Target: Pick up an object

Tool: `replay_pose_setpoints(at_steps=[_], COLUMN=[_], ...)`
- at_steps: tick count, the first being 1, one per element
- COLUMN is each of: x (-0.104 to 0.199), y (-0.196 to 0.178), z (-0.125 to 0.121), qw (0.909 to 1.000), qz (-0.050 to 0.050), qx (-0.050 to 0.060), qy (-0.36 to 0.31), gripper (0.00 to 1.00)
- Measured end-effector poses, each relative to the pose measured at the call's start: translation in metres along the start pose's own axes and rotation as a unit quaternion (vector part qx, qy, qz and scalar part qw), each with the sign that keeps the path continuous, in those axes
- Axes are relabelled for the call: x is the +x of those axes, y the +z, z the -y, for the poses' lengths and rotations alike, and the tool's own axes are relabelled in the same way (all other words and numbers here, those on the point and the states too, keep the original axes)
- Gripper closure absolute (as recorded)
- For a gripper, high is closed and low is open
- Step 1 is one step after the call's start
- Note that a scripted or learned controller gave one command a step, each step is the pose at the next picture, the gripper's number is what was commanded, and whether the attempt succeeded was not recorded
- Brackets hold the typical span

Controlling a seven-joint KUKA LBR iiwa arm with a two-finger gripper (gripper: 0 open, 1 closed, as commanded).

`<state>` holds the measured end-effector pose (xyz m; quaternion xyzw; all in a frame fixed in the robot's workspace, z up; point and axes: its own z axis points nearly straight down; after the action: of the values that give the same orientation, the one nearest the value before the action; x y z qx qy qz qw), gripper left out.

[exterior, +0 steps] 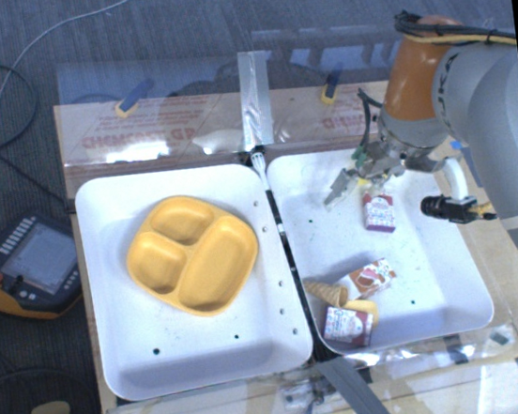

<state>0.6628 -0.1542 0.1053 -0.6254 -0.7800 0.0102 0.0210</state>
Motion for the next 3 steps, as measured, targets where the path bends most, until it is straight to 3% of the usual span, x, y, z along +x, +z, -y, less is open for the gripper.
replay_pose_setpoints(at_steps=[1, 2, 3], x=[-0.036, -0.034, -0.021], y=[0.011, -0.001, 0.012], z=[0.033, 0.03, 0.098], qw=[0.9992, 0.9992, 0.9993], qz=[0.015, 0.015, 0.013], qx=[-0.03, -0.034, -0.034], qy=[0.019, 0.017, 0.005], gripper=[0.0, 1.0, 1.0])
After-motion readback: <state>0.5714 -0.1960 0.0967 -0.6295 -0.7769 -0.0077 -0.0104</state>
